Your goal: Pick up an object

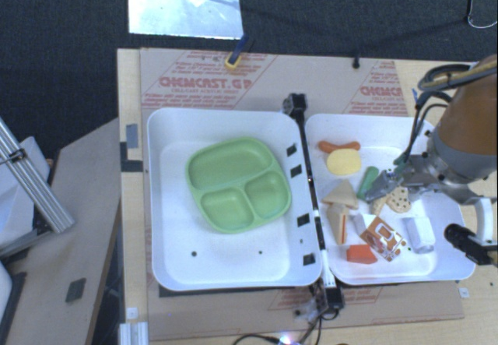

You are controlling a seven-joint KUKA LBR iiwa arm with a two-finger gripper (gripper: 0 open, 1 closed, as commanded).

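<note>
The grey metal two-finger gripper [387,183] hangs low in the right white plastic bin [447,267], reaching in from that bin's right side; whether it is released or clenched cannot be told, for its tip blurs into the clutter. Touching or just under its tip, toward the bin's middle, lie a dark green stubby cylinder [367,181] and a tan round biscuit-like piece dotted with dark holes [398,199]. Nothing is seen gripped. Farther toward the bin's left wall sit a yellow rounded lump [343,162], an orange sausage-shaped piece [339,146] and a beige wedge [341,195]. Near the front wall lie an orange-and-white patterned packet [383,237] and a red block [359,254]. Beside this bin, the left white bin [167,258] holds a light green three-compartment tray [237,184].
</note>
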